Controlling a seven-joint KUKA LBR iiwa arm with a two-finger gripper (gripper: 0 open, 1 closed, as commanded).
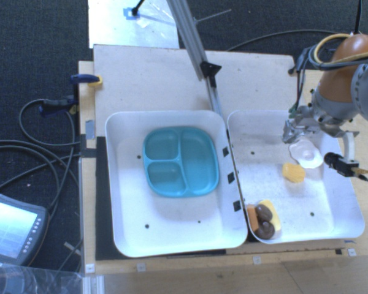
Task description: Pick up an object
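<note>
Approach step. Hand (292,131) low in right bin (343,216); its opening and any hold cannot be told. Yellow block (294,173) lies just beside, towards the viewer. Next: centre over block, descend.

Two bins side by side on bench (147,78). Left bin (126,219): divided plate (180,162) near middle. Right bin (337,216): gripper (292,133) over its far part, arm (346,72) entering from right; small cup (306,154) just beside gripper, toward near side; sponge piece (294,172) in front of cup; pile of small items (263,218) in near left corner. Pole (193,38) slants across far bench to the bins' divide. Handheld controller (11,225) on floor left of bench, cables (30,146) behind it.
</note>
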